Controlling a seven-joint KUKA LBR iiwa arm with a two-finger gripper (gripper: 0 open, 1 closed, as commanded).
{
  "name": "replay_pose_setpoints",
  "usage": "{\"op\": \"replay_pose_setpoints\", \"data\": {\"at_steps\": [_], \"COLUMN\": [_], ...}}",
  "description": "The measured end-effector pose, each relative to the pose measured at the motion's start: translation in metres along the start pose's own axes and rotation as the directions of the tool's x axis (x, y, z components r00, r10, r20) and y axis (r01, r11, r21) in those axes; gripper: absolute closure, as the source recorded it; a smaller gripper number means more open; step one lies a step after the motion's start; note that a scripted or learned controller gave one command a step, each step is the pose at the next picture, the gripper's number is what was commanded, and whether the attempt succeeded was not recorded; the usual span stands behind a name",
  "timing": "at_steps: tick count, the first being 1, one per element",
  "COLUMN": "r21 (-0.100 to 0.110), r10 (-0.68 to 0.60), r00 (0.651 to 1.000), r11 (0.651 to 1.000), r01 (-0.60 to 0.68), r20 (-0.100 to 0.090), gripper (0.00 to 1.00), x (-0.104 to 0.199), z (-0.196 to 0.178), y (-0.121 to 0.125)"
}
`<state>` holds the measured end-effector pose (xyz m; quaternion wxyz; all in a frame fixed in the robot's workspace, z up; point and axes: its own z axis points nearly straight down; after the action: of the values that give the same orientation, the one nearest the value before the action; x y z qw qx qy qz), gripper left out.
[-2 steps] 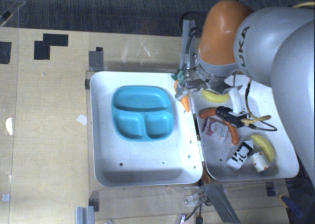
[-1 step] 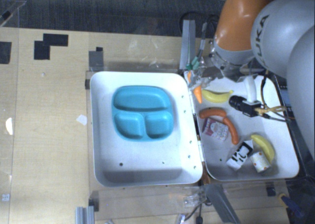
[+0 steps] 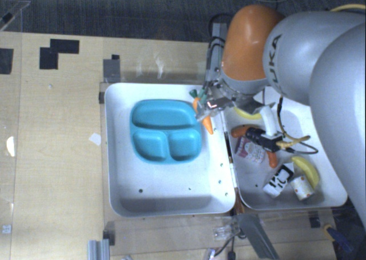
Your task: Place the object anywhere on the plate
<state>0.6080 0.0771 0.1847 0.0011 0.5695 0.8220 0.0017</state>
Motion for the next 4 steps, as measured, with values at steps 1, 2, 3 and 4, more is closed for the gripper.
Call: {"op": "replay_pose_setpoints", "data": {"at_steps": [1,2,3,4], "r21": [-0.004,-0.004,-0.005,-0.003], "r10": [-0.254,-0.564,-0.662,-0.546], "r00": [0.967,0.826,0.750,0.838], "r11": [0.967,0.826,0.750,0.838], "r01": [0.254,0.564,0.662,0.546], "r20": [0.002,0.003,0.004,0.001], "gripper": [1.00,1.00,1.00,1.00], "x": [-0.023,0.034,0.078,0.148], "z": [-0.002,-0.007,-0.011,-0.025], "y": [0.026,0.046,0.068,0.059]}}
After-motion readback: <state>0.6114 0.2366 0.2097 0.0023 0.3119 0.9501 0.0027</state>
